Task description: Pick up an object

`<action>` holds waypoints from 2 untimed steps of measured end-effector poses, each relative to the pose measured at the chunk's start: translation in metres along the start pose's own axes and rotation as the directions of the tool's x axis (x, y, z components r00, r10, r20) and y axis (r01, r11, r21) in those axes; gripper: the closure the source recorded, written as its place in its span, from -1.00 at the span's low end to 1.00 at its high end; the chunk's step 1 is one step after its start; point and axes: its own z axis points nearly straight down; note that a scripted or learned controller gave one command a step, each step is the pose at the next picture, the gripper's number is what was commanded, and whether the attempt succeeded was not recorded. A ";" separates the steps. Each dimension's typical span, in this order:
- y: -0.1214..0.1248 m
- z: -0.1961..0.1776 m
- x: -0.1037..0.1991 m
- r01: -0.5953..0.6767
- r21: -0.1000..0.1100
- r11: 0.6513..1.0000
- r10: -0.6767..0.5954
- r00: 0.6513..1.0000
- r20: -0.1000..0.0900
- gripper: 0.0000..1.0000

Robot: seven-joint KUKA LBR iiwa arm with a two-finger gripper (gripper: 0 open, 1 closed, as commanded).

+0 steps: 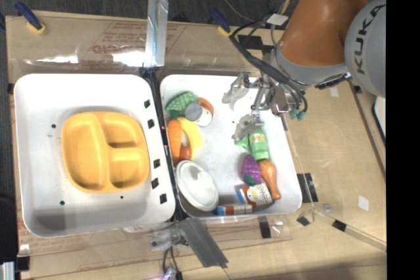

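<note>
Gripper [246, 105] over right bin [223, 85], nr its back-right corner; fingers spread, nothing betw them. Green bottle [258, 144] just below fingertips, lying flat by bin's right wall, label up. Purple item [250, 169] and carrot [270, 179] nxt to it.

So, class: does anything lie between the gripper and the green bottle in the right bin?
Nothing visible does. The gripper hangs right above the green bottle near the right bin's right wall. The purple item and carrot lie beyond the bottle, not between.
</note>
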 end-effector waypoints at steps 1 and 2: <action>-0.078 0.161 0.008 0.098 -0.003 0.995 -0.098 0.995 -0.003 -1.00; -0.076 0.147 0.004 0.107 0.000 0.994 -0.107 0.994 0.005 1.00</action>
